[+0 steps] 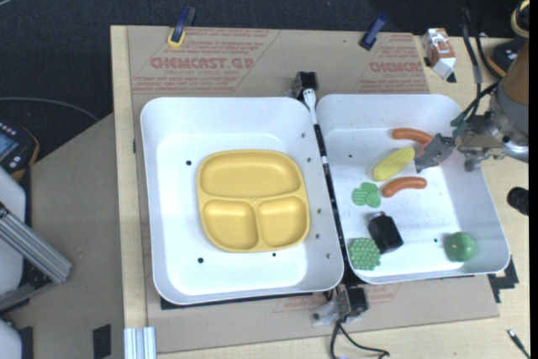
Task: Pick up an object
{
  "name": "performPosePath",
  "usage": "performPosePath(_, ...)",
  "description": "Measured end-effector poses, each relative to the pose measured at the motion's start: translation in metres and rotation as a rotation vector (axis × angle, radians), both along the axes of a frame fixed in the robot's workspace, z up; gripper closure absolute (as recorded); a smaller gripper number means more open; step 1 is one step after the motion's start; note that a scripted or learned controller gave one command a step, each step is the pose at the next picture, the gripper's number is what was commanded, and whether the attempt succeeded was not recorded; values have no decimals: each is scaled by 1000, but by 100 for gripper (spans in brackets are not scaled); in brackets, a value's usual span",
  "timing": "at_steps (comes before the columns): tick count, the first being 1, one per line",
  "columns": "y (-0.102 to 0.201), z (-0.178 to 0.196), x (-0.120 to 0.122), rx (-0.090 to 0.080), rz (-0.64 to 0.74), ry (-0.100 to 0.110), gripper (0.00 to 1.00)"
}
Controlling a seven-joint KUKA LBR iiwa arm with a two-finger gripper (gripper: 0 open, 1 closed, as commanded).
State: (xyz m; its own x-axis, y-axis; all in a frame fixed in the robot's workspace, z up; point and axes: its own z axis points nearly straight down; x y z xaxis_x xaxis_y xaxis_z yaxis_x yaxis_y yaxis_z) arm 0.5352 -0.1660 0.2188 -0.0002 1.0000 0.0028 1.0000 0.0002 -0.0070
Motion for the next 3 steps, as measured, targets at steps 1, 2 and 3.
performPosePath(1, -3, -44, -4, 0, -1, 0, 0)
performPosePath(2, -3, -87, -7, 0, -1, 0, 0)
performPosePath(3, -2, -137, -8, 0, -1, 0, 0)
